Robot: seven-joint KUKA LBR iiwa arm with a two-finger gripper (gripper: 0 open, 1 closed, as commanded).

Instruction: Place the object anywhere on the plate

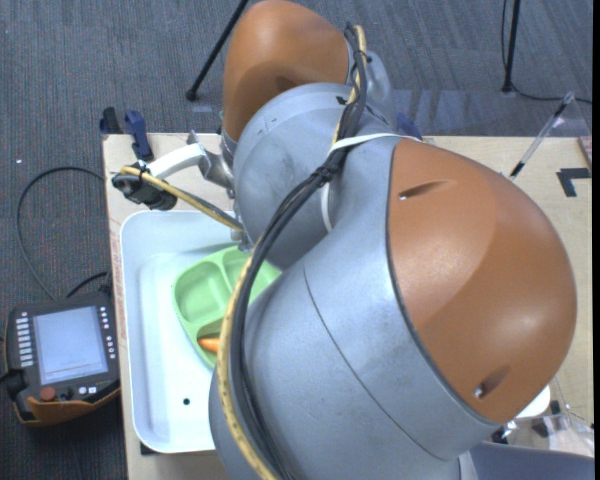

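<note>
A light green divided plate (202, 293) lies in the left white bin (150, 368). A small orange object (210, 345) shows at the plate's near edge, right beside the arm; whether it rests on the plate or just against it I cannot tell. The grey and orange arm (400, 298) covers most of the view, hiding the right part of the plate and the gripper's fingertips.
A teach pendant (65, 353) lies on the floor left of the bench. A blue clamp (135, 133) sits at the bench's far left corner. The arm covers the right bin.
</note>
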